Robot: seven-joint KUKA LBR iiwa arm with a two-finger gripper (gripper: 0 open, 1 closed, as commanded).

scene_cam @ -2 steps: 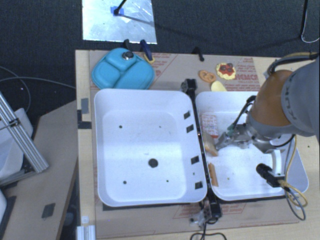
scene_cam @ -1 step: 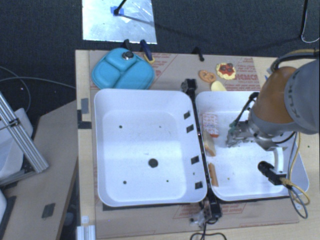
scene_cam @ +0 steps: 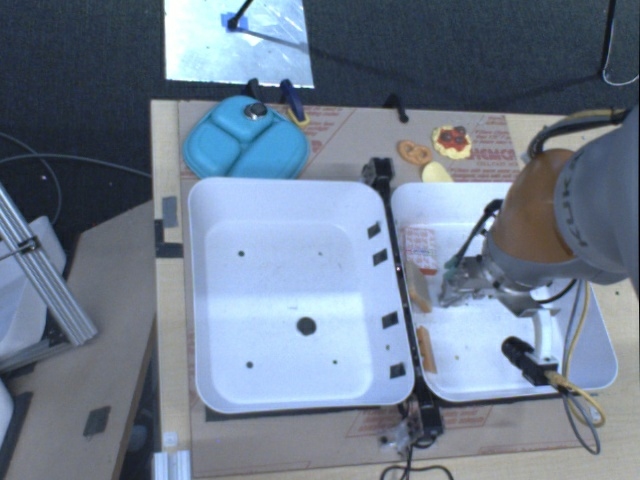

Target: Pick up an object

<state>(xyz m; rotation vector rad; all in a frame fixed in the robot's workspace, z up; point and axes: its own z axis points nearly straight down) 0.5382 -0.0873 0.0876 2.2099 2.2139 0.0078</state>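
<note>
The arm (scene_cam: 560,208) reaches in over the right bin (scene_cam: 600,363) and has its hand (scene_cam: 458,286) down low near that bin's left wall, close to the divider where the two bins meet. From where I stand I cannot tell how the hand is set; the wrist and cables hide it, and nothing is visibly caught in it.

The things to be picked lie right there along the right bin's left edge: a flat packet with red print (scene_cam: 418,248) toward the back, a pale brown piece (scene_cam: 419,295) just beside the hand, and a thin orange stick (scene_cam: 427,350) nearer the front edge of the bench. The left bin (scene_cam: 290,298) holds only a small dark disc (scene_cam: 306,326) on its floor. A blue sectioned tray (scene_cam: 246,140) and a few toy snacks (scene_cam: 440,148) sit on the bench behind the bins, outside the working area.

My worry is the crowding against the wall. Everything in reach is flat and lies tight to the bin's side, so I would guess the hand could close on air or scrape the wall instead of getting under a piece. The packet looks slippery and thin; it may slide away. If the hand comes down between two items it may nudge both and lift neither.
</note>
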